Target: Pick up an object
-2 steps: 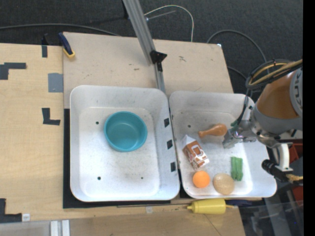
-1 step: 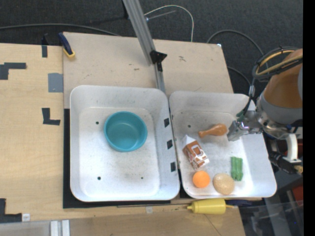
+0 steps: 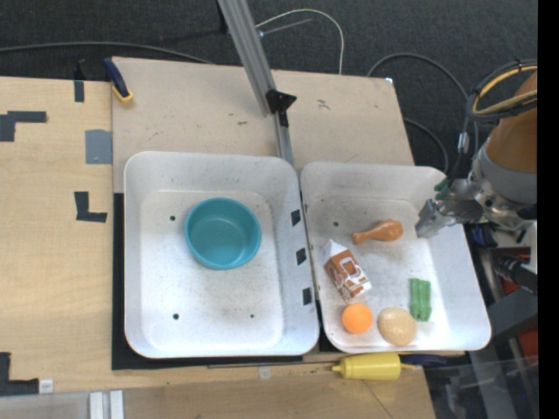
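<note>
1. Camera view looks down on the bench, which carries two shallow white bins side by side: the left bin at nine o'clock of the pair, the right bin at three o'clock.
2. Step in hand, as I judge it: the approach. Nothing is lifted yet, and every candidate lies on the floor of its bin.
3. Arm pose: the grey arm comes in from three o'clock, its wrist hanging over the right bin's three o'clock rim, and the gripper points toward nine o'clock. Whether it is open or closed I cannot tell; nothing shows in its grasp.
4. Teal bowl sits alone in the left bin, well apart from the gripper.
5. Brown packet lies near the right bin's centre.
6. Drumstick toy lies just at nine o'clock of the gripper, the nearest candidate.
7. Green piece, beige ball and orange ball cluster toward six o'clock of that bin.
8. Next move, I judge, calls for a short shift toward nine o'clock and a descent onto the drumstick toy, straddling its narrow shaft.
</note>
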You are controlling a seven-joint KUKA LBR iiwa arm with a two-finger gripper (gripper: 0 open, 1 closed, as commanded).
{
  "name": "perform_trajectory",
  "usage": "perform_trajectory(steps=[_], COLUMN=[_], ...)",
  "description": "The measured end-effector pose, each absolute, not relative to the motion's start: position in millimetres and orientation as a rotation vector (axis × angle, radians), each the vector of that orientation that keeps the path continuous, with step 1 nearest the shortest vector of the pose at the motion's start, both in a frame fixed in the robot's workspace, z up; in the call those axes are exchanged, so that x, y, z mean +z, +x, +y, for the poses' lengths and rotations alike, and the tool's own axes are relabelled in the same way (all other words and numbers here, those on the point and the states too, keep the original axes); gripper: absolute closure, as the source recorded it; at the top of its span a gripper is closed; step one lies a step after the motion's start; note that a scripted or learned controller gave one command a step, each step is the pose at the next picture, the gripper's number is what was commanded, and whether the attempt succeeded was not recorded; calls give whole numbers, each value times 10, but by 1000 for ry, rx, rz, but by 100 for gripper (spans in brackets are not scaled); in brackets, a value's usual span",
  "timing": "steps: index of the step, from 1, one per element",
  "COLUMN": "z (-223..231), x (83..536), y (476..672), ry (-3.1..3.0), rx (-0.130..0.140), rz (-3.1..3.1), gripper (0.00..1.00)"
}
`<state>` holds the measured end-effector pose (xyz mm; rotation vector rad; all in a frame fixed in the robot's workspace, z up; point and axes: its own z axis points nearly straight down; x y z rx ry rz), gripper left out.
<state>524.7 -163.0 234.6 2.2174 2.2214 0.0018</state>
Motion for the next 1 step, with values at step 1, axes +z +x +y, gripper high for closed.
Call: perform_trajectory(steps=[1], z=[-1202], x=[2273], y=[5377], ry=[2217], rx=[-1], rz=[2229], gripper=[100])
